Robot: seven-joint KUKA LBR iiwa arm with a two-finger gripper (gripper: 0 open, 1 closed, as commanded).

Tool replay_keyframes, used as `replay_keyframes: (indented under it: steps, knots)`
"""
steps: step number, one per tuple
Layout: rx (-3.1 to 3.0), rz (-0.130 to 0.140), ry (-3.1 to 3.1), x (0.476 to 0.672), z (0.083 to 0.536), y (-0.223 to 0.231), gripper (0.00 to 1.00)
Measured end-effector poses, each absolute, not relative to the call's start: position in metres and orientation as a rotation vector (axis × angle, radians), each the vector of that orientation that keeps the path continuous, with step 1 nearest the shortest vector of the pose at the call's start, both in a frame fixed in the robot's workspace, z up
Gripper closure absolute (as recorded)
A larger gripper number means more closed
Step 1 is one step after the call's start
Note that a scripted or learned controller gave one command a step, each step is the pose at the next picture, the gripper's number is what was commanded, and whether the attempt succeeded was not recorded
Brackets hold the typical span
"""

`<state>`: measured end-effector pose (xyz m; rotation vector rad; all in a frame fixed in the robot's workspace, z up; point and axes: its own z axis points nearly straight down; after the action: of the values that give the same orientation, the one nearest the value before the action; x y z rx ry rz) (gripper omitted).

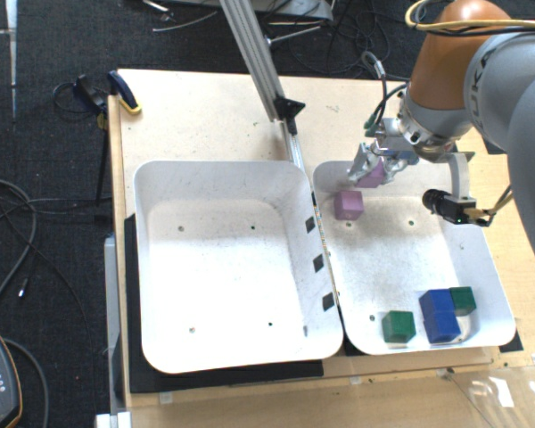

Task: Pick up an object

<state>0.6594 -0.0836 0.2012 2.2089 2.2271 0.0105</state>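
Note:
My gripper [374, 169] hangs over the far left part of the right bin [481, 266], under the grey arm with its orange band. A small purple block [374, 177] shows between its fingertips, lifted a little above the bin floor. Just below and to the left, a second purple cube [348, 205] lies on the bin floor, apart from the gripper. At the bin's near right corner sit a green cube [398, 326], a blue block [440, 315] and a smaller green block [463, 299] close together.
The left bin [160, 239] lies beside the right one, and their walls meet in a ridge [319, 257]. A slanted metal rail [254, 47] runs from the far edge down to that ridge. Cables lie on the dark floor at left.

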Motion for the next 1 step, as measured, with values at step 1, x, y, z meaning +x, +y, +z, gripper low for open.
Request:
replay_keyframes:
  steps: [1]
  knots:
    - [2.222,0.001,2.208,0.6493,0.2522,-0.1590,1.00]
